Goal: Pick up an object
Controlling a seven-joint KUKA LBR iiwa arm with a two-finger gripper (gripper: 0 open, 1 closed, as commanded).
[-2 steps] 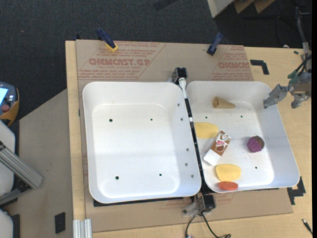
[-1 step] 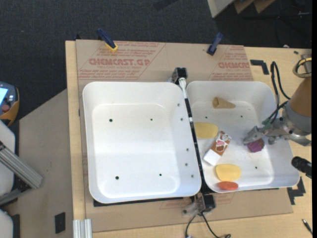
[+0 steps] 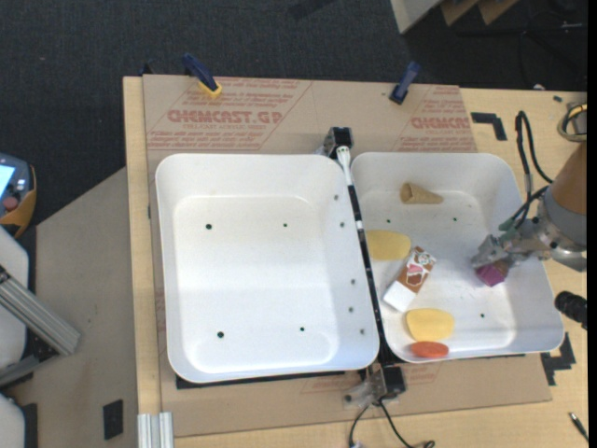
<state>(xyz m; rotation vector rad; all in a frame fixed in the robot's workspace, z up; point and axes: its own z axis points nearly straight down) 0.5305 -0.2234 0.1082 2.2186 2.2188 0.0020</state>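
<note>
Overhead slanted view of the bench. The arm (image 3: 571,203) enters from the right edge, its wrist angled down and leftward over the right-hand bin (image 3: 494,171). The gripper (image 3: 492,261) sits low near the bin's right wall, its fingers closed on a small purple object (image 3: 492,273), which shows between and just below the fingertips, close to the bin floor.

Other items in this bin: a tan cone-shaped piece (image 3: 421,193) near the back, a pale yellow piece (image 3: 387,245) against the left wall, a small red-and-white carton (image 3: 412,281) lying tilted near the centre, a yellow rounded piece (image 3: 429,324) toward the front, and a red piece (image 3: 429,349) touching the front rim.

The left-hand bin (image 3: 177,250) adjoins it. Both rest on a brown printed board (image 3: 252,110) held by two blue clamps (image 3: 202,75) at the rear edge. Dark carpet (image 3: 112,26) lies beyond.
</note>
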